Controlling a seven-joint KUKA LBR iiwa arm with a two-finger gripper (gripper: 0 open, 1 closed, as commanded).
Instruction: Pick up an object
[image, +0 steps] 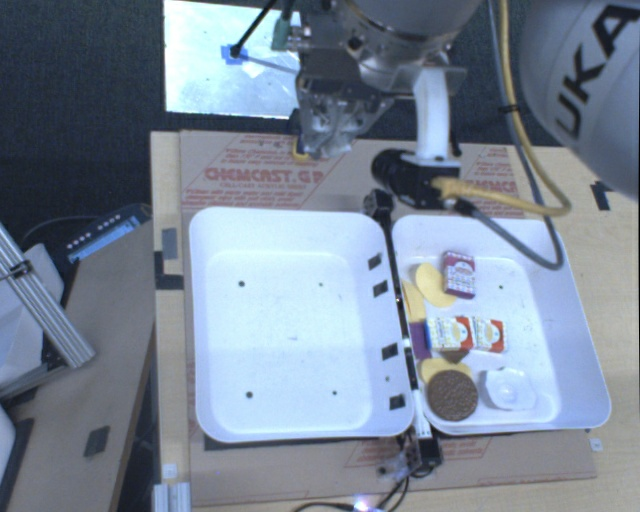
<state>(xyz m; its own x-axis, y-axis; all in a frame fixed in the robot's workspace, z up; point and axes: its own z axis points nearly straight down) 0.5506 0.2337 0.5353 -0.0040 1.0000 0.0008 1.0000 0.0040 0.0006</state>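
Jaws are positioned above the tabletop (250, 175) behind both bins, their state undeterminable, while the objects, including a brown disc (453, 396), are left unpicked in the right bin (570, 340).

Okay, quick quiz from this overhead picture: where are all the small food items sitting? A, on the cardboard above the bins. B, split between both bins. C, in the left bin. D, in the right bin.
D: the brown cookie, the red and white packet and the other small items all lie inside the right bin.
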